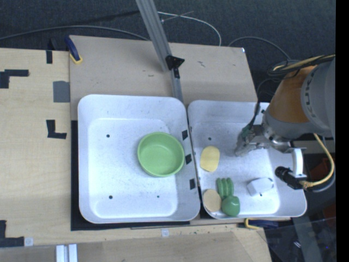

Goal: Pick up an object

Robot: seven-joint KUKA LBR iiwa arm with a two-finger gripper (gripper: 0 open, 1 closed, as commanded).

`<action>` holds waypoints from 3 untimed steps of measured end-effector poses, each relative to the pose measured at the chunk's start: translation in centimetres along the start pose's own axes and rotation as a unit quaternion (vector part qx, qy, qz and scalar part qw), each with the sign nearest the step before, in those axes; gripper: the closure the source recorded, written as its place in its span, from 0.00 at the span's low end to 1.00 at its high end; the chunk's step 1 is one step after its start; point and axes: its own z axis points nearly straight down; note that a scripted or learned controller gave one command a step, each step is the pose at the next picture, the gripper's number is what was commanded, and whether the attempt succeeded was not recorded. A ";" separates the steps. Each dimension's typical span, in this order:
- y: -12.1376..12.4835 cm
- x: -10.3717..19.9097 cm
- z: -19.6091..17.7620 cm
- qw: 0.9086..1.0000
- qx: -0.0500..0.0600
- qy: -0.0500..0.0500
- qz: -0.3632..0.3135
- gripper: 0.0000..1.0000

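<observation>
Gripper [244, 145], state unclear, over right bin [229, 113]: 4 objects; 1 green bowl [160, 154] left.

The left bin [98, 162] contains a green bowl [160, 154]. The right bin [218, 119] contains a yellow piece [210, 159], green toy [227, 196], tan piece [211, 200] and white object [260, 186]. The gripper [242, 146] hovers above the right bin.

Two white bins [87, 146], one green bowl [160, 154], two yellow pieces [210, 159], one green toy [228, 198], one white object [260, 186].
</observation>
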 end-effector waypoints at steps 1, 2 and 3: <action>-0.8 -0.1 -4.6 1.000 -0.003 -0.001 0.001 1.00; -0.1 -0.6 -10.6 1.000 -0.004 -0.002 0.001 1.00; 0.2 -1.1 -15.0 1.000 -0.003 -0.001 0.001 1.00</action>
